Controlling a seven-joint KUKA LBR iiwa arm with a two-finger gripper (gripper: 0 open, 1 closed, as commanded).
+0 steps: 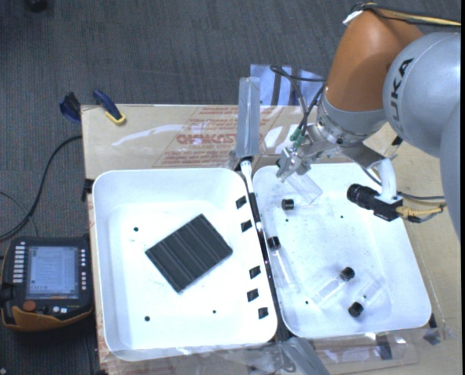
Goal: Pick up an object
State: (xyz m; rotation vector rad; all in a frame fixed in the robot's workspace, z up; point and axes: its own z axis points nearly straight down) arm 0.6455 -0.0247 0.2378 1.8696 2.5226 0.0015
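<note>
I see the left bin (107, 209) open all around the ribbed black slab (189, 251) lying at its middle. The divider (252, 233) with its black clips stands between the bins. In the right bin (408, 248), clear vials with black caps (347, 275) crowd the near corner, two small caps (287, 204) lie near the divider, and my arm (373, 61) overhangs the far edge; the middle is free.
</note>
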